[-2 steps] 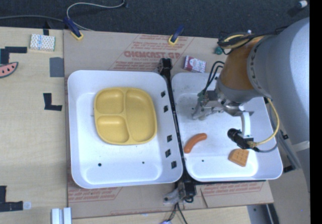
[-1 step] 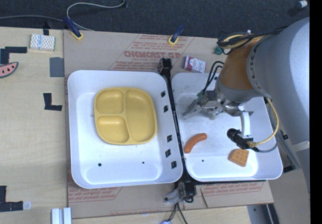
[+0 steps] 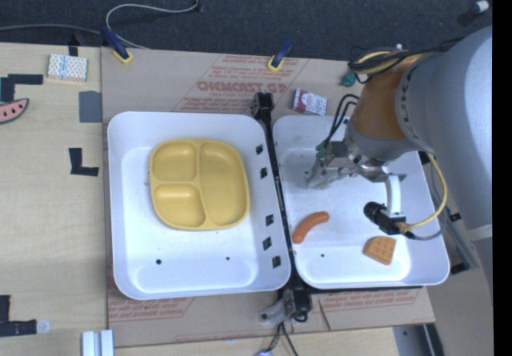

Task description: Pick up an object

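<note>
1. Starting at the left of the frame: the left bin [image 3: 128, 210] is carrying a yellow divided plate [image 3: 198, 184], lying flat in the bin's upper half, well apart from the action.

2. Moving across the divider, the right bin [image 3: 352, 270] is offering two candidates. A toy sausage [image 3: 310, 226] is lying at a slant near the bin's lower left, just beside the divider. A waffle piece [image 3: 380, 250] is sitting toward the lower right, near the bin's front wall.

3. Up in the bin's upper middle, the gripper [image 3: 322, 173] is hanging over bare white floor, above and a little right of the sausage, touching neither toy. I cannot tell how the hand is set, as it is too blurred against the bin.

4. On the right, the grey arm [image 3: 448, 106] is reaching in, orange band above the wrist.

5. Handling, by my reading: the sausage is looking like the nearer pick. It is probably light, smooth and rounded, so it may be rolling or squirting out of a pinch. Best hold is looking like across its narrow middle, jaws square to its length.

6. The waffle is looking flat and low, likely harder to get under; taking it by opposite edges is seeming wisest.
</note>
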